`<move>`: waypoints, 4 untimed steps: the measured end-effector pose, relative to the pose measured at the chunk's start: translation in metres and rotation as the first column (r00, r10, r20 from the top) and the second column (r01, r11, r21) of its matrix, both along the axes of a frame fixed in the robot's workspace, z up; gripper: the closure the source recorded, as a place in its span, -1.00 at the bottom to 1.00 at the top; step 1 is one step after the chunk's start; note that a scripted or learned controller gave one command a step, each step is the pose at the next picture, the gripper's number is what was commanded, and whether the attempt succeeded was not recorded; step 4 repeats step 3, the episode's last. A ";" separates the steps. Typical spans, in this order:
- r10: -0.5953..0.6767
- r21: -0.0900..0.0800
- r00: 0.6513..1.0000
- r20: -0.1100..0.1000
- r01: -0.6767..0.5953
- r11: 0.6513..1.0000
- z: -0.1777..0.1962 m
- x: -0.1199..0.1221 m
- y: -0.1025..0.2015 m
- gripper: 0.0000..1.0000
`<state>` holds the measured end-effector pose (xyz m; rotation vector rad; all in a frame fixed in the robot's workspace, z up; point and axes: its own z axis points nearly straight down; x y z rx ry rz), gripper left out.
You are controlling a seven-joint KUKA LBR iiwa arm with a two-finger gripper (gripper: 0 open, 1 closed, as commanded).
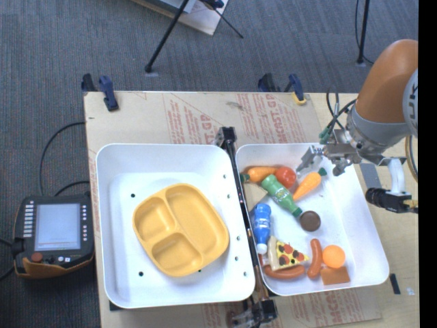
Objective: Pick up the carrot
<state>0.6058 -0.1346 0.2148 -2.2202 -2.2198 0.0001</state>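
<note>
Carrot [308, 184] lies in right bin [365, 251]; claw [321, 159] above, apart.

A robotics lab: a brown wooden bench board [198, 118] is held by blue clamps [108, 91] at its far edge, a black-and-orange teach pendant [53, 234] lies left of it, and black tripod legs [179, 22] stand on grey carpet [41, 60] beyond it.

Red print on cardboard sheet [205, 118] under the bins, upside down and mirrored, can't make out. Nothing else legible; pendant [54, 234] screen blank.
</note>
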 end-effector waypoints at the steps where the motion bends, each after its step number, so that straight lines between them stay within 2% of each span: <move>1: -0.320 -0.001 0.947 -0.002 0.320 0.947 -0.128 0.024 -0.048 -1.00; 2: -0.316 -0.001 0.949 -0.002 0.316 0.949 -0.117 0.025 -0.047 1.00; 3: -0.646 -0.001 0.763 0.000 0.646 0.763 -0.029 0.038 -0.029 1.00; 4: -0.646 -0.001 0.763 0.000 0.646 0.763 -0.029 0.038 -0.029 1.00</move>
